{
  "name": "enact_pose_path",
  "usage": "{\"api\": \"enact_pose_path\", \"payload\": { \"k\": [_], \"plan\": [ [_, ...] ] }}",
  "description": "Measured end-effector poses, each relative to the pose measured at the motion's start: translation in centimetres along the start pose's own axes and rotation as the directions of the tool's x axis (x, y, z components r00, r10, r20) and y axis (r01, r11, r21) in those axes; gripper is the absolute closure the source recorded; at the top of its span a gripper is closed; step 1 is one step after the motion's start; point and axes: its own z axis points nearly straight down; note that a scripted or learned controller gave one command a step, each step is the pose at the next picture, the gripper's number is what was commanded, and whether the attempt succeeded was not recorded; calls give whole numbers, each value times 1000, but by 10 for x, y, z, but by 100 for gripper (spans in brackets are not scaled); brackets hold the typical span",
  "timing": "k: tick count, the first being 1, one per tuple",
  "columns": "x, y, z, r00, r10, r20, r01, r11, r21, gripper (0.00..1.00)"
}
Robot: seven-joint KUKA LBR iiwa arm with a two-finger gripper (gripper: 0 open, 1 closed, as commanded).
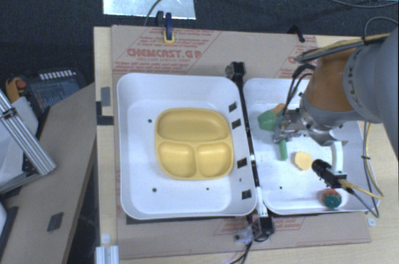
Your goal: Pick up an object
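Hand (282, 132) low over green object (269, 119), right bin (262, 150).

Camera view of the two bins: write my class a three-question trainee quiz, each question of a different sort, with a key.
1. True or false: the yellow divided tray lies in the left bin.
2. Which bin is the gripper over? A) left bin B) right bin C) neither
3. Fill in: the small round ball near the right bin's front corner is orange and ____.

Key
1. True.
2. B. The arm reaches over the right bin, its gripper among the green objects and near the pale yellow piece.
3. Green.
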Motion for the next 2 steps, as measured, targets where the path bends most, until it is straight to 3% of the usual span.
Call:
{"api": "enact_pose_path", "payload": {
  "k": [2],
  "plan": [
    [-4, 14, -108, 1000, -5, -2, 5, 1000, 0, 100]
  ]
}}
